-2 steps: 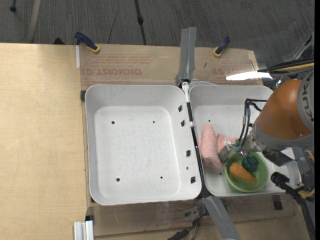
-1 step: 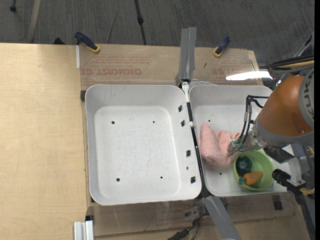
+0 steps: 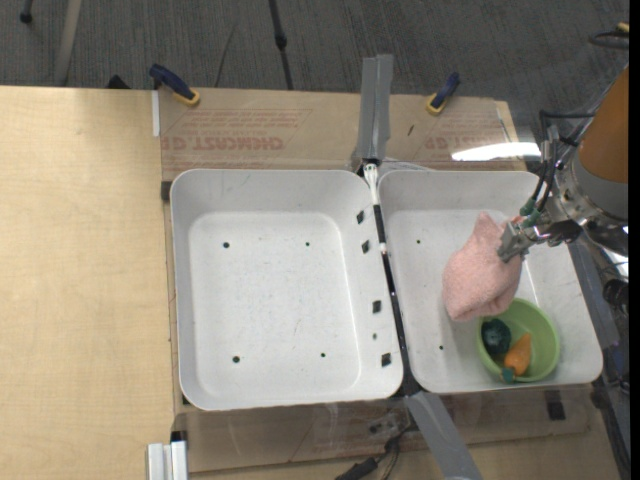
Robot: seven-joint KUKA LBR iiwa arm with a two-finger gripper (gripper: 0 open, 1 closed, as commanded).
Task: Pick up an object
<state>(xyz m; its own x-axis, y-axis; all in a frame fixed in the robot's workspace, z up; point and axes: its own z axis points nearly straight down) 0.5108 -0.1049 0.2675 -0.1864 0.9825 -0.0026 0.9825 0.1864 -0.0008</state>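
Wood worktop w/ two white bins; left bin bare, right bin has the stuff. Pink cloth hangs w/ its top corner pinched in the end effector, clenched on it, low end near the green bowl. Imo lift straight up, slow, bc that corner grip looks thin and could slip.

**One fixed overhead camera**

A single camera sits above the pale wooden counter, looking down at a slant. It frames both shallow white plastic bins at middling range, with grey carpeted floor along the top.
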